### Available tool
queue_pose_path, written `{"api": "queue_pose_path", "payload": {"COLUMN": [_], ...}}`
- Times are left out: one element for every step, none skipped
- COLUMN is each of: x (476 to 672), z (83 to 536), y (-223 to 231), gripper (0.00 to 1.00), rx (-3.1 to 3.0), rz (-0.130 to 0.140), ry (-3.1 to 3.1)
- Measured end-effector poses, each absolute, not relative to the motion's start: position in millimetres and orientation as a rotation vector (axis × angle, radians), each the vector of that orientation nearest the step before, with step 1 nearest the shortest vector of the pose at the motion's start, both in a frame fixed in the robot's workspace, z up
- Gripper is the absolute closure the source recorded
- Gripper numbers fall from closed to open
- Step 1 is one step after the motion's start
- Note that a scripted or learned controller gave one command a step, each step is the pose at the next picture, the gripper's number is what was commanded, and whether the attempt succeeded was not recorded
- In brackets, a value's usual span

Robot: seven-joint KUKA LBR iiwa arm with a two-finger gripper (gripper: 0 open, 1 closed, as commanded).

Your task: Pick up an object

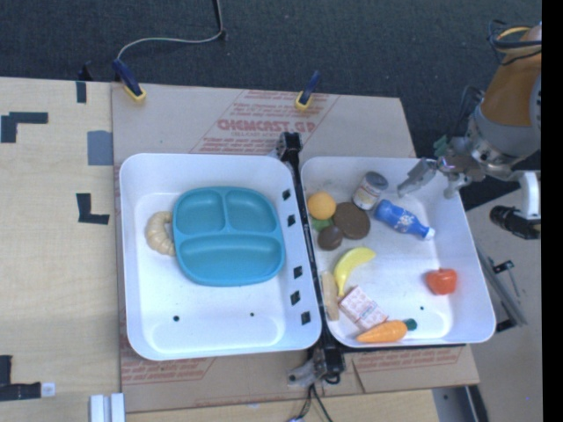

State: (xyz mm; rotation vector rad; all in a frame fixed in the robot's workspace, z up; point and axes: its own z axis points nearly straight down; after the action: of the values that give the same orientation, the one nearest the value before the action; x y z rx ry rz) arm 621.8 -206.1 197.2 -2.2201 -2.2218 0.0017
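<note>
Over the right bin's [475,281] far corner, poised with spread, empty gripper [435,177] above the blue bottle [403,219] near the small jar [372,186]: approach step, probably calling next for descent and closing.

1 camera looks down on the bench [53,236] from above at a slant, far enough back to take in both white bins [141,323], with the arm [515,95] entering at the frame's right edge.
</note>
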Motion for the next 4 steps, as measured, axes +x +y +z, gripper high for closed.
{"api": "queue_pose_path", "payload": {"x": [646.8,663.4,660.6,656.6], "z": [88.8,86.1,83.3,89.5], "y": [-172.2,-180.9,-210.2,-210.6], "gripper": [0.00,0.00,0.00,1.00], "rx": [-2.220,-2.183,-2.171,-2.158], "rz": [-0.002,0.026,0.039,0.060], "ry": [-2.224,-2.202,-2.197,-2.191]}}
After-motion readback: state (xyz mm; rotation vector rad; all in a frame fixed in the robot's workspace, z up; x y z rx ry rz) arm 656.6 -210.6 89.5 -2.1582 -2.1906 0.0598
